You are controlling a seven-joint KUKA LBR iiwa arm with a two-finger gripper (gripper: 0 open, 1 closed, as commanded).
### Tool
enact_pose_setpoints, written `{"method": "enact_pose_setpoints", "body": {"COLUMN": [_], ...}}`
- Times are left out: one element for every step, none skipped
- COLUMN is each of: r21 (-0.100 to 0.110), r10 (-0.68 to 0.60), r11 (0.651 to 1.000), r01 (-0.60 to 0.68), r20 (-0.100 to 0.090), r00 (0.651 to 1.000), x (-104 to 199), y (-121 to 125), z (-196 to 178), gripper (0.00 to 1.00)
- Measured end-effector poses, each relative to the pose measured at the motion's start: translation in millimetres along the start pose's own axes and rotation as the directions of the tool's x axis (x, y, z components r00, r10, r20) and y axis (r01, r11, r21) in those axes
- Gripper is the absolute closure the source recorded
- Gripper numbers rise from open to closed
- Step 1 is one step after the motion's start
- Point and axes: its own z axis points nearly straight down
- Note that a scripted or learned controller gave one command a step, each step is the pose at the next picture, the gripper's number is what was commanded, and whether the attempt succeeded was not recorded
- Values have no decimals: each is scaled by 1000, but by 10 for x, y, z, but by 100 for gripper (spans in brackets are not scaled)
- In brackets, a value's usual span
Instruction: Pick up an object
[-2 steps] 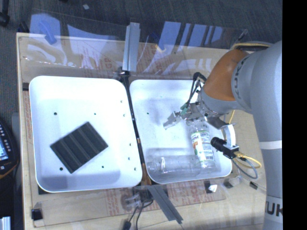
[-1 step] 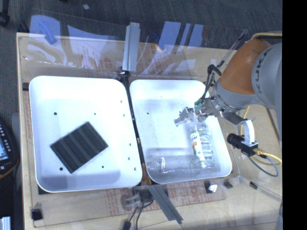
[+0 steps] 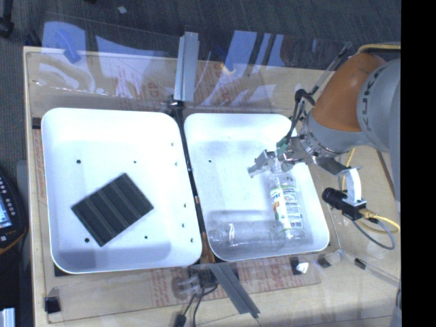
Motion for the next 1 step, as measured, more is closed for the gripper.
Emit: {"method": "enact_pose_setpoints", "body": {"r21": [3], "r10": [-28], "r11": [1000], "r01": [28], "r20": [-3], "r00": [1000], "x": [18], "y": [13], "z": [180], "gripper": [0]}}
